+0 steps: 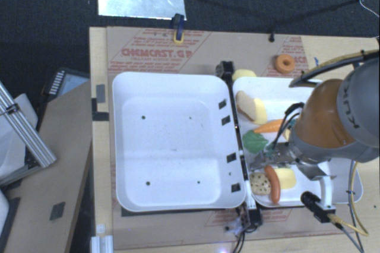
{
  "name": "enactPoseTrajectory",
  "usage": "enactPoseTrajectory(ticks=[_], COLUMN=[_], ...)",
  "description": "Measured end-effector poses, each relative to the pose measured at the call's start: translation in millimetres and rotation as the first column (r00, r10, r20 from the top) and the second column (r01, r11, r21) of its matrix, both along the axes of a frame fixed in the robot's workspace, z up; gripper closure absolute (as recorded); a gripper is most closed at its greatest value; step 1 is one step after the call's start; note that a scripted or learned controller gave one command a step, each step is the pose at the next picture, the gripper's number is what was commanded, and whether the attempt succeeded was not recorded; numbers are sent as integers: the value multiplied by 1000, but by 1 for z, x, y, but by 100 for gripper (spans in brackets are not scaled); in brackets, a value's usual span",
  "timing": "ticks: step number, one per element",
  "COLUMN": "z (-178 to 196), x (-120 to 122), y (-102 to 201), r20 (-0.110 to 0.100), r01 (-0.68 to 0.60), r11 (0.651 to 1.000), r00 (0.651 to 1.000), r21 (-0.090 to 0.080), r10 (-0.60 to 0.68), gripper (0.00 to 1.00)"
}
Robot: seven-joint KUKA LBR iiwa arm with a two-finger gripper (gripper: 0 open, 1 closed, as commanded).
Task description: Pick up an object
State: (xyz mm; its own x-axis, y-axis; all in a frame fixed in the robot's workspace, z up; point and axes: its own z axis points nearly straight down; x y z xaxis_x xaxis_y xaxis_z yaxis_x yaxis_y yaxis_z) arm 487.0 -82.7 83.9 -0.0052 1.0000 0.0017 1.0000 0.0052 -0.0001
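One sausage (273, 182) lies lengthwise, pointing toward the bin's (270, 87) near edge.

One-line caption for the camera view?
KUKA arm bends over right bin of toy food, near sausage and carrot.

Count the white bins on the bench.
2. The left bin fills the bench's middle; the right bin sits beside it, holding toy food, and is partly covered by the arm.

The 2 white bins (172, 139) look like smooth, faintly glossy plastic, the table (154, 50) under them is matt printed cardboard, and the sausage (272, 182) shines like plastic.
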Motion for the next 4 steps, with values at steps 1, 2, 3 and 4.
enactPoseTrajectory(ticks=[1, 2, 3, 4], z=[1, 2, 12, 108], x=[56, 143, 139, 185], y=[-10, -11, -12, 49], r20=[7, 11, 1, 14], r01=[0, -2, -1, -6], r11=[1000, 1000, 1000, 1000], r00=[1000, 1000, 1000, 1000], r21=[-3, -4, -3, 0], r10=[0, 2, 1, 6], gripper=[0, 0, 100, 100])
